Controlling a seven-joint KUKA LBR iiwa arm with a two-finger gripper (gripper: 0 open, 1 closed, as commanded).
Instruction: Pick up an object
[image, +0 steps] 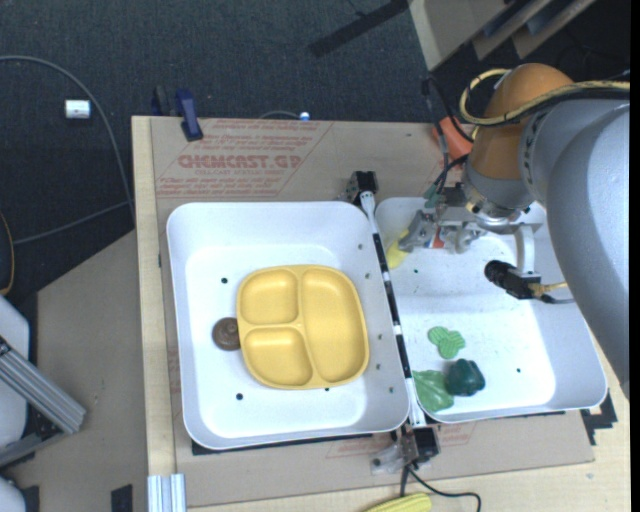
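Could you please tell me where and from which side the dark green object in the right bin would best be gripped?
Probably from straight above, closing across the rounded body of the dark green object. It sits compact and raised in the right bin, but its near-left edge touches the flat light green piece, so approach from the freer right side.

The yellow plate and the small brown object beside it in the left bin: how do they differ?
The yellow plate is far larger than the brown object. The plate is bright yellow with three compartments; the brown object is dark, round and plain. The plate sits near the middle of the left bin; the brown object lies at the plate's left edge, partly hidden by it. Both rest on the bin floor.
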